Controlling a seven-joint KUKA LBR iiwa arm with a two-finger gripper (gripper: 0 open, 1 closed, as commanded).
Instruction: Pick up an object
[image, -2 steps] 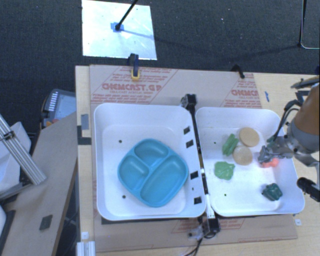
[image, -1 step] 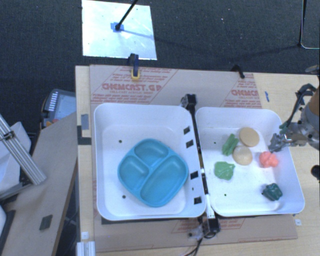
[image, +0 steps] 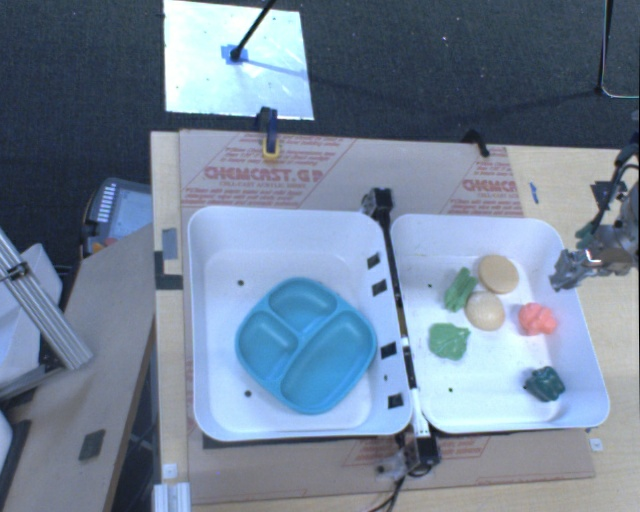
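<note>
Hovering at the right bin (image: 575, 330) rim, gripper (image: 572, 268) fingers indistinct: cannot tell apart or together. Nearest target: pink object (image: 537, 319), lying just beside that wall. Needs descending vertically, straddling it clear of the rim.

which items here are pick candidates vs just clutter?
Pick candidates, right bin: tan bun, cream round piece, pink piece, green strip, green leafy piece, dark green piece.

Clutter: blue divided plate in left bin, yellow clamp.
</note>
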